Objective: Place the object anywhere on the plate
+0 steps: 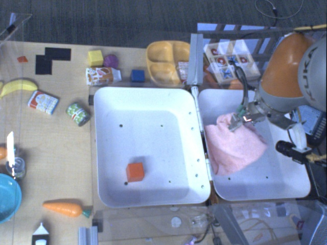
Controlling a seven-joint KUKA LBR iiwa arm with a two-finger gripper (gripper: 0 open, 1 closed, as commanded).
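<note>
A small orange cube (pixel 135 171) lies in the left bin (pixel 153 106), toward its front left. A crumpled pink cloth (pixel 232 147) rests in the right bin (pixel 265 188), against its left wall. My gripper (pixel 239 121) hangs low over the cloth's upper edge, touching it or just above it. A yellow divided plate (pixel 166 60) sits on the bench behind the bins, near where they meet. The arm's orange band and grey wrist cover the right bin's far right corner.
Left of the bins lie a banana (pixel 18 87), a small carton (pixel 43 102), a green can (pixel 78 113) and a carrot (pixel 64 208). A blue dish (pixel 7 200) sits at the left edge. Blocks and a box (pixel 227 60) stand along the back.
</note>
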